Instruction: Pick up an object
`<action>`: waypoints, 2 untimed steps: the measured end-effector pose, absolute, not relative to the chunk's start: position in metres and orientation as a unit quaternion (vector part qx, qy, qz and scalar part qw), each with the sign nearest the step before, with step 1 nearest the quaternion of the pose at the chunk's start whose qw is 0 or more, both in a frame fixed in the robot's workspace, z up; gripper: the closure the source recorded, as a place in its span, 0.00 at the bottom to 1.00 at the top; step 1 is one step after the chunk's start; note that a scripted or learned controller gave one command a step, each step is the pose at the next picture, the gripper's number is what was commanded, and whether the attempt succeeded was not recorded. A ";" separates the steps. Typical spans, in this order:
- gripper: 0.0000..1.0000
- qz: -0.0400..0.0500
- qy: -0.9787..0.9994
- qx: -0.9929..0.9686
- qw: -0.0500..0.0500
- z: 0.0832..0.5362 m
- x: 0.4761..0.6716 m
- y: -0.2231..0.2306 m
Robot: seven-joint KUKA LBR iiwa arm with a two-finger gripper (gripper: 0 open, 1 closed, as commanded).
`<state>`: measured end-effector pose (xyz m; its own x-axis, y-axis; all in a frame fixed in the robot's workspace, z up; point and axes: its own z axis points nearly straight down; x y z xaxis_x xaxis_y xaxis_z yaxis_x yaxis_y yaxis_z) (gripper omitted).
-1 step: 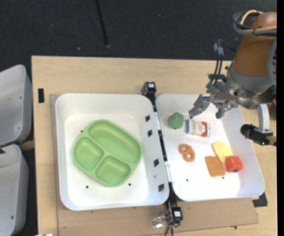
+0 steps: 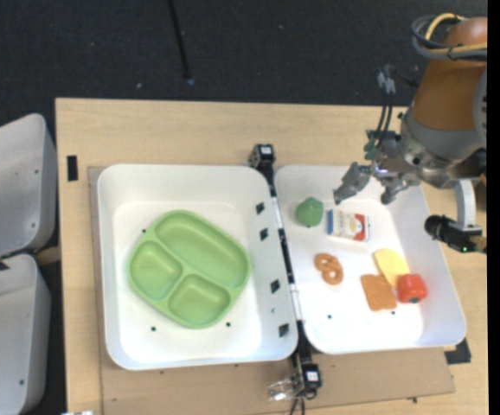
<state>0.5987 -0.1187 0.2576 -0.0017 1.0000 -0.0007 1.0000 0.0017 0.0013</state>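
We see the tool point(image 2: 373, 182) hanging over the far end of the right-hand shallow white bin point(image 2: 436, 318), its two grey fingers spread apart with nothing between them. By our reading the task is barely begun: nothing has been lifted, and every candidate lies on the bin floor.

Those candidates are all in that right bin. A small round green ball-like object point(image 2: 310, 212) sits near the divider between the bins, and just beside it, toward the arm, lies a small white carton with red and blue print point(image 2: 349, 226). This carton is the piece nearest the open fingers, lying just in front of them. Further toward the near edge we find an orange pretzel-shaped ring point(image 2: 328, 268), a yellow wedge-like block point(image 2: 391, 264), a flat orange slab point(image 2: 378, 291) and a red rounded piece point(image 2: 412, 288); the last three crowd together, touching or nearly so.

The left-hand shallow white bin point(image 2: 112, 232) holds a light green plastic tray with three compartments point(image 2: 189, 269), well apart from the tool.

What is left, as we judge it, is the whole grasp: settling on one item, lowering around it, closing and lifting it clear of the pale wooden worktop point(image 2: 189, 132).
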 end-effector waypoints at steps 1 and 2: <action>0.00 -0.002 0.707 0.707 0.000 0.215 0.600 -0.122; 0.00 -0.002 0.706 0.708 -0.001 0.173 0.601 -0.125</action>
